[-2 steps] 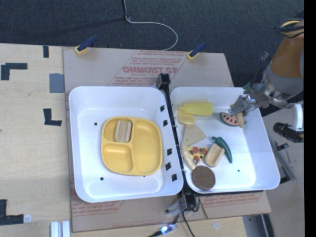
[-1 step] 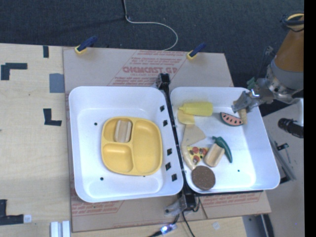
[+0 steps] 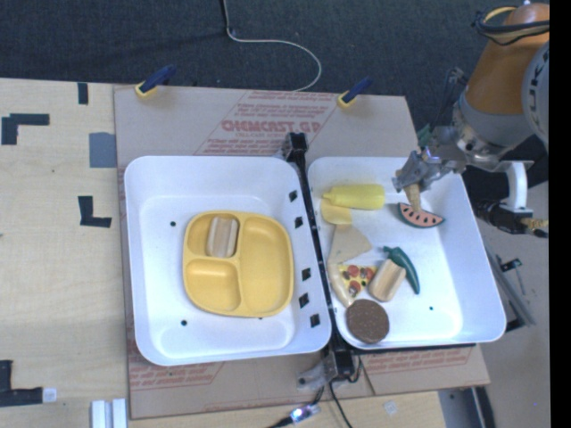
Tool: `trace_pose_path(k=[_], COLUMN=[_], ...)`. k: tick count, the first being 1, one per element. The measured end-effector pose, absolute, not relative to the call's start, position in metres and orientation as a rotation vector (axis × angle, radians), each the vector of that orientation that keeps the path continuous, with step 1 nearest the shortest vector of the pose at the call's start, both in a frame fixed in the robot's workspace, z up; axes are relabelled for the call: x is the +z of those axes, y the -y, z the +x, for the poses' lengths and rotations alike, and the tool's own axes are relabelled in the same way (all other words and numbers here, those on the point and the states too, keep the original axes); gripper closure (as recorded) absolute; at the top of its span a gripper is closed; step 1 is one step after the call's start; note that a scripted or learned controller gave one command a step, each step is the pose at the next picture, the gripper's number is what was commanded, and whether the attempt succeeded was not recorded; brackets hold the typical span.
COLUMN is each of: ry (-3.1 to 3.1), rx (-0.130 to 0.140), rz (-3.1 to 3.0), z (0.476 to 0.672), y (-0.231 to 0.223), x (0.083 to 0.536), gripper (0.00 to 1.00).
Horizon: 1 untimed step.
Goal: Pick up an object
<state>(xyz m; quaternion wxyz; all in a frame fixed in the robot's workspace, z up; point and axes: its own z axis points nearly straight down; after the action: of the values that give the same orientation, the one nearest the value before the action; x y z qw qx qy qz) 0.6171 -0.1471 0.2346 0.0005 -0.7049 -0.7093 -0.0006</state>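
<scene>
My gripper (image 3: pixel 412 185) hangs over the far right part of the right bin (image 3: pixel 464 266), just above a watermelon slice (image 3: pixel 420 215). A small tan piece seems to sit at its fingertips, but the view does not settle this. In the same bin lie a yellow corn cob (image 3: pixel 354 196), a yellow block (image 3: pixel 335 213), a cheese wedge (image 3: pixel 351 242), a pizza slice (image 3: pixel 355 278), a tan bread roll (image 3: pixel 387 281), a green pepper (image 3: pixel 401 264) and a brown cookie (image 3: pixel 367 321).
The left bin (image 3: pixel 152 239) holds a yellow divided plate (image 3: pixel 259 275) with a tan piece (image 3: pixel 221 235) in its top left compartment. A black divider (image 3: pixel 308 230) runs between the bins. A cable (image 3: pixel 268 38) lies on the dark floor behind.
</scene>
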Motion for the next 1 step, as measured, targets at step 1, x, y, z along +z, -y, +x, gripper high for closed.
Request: trace_pose_path(k=[1], ry=[2.227], rx=[0.000], rz=[-2.214], z=[0.6326], y=[0.1061], x=[0.2302], gripper=[1.00])
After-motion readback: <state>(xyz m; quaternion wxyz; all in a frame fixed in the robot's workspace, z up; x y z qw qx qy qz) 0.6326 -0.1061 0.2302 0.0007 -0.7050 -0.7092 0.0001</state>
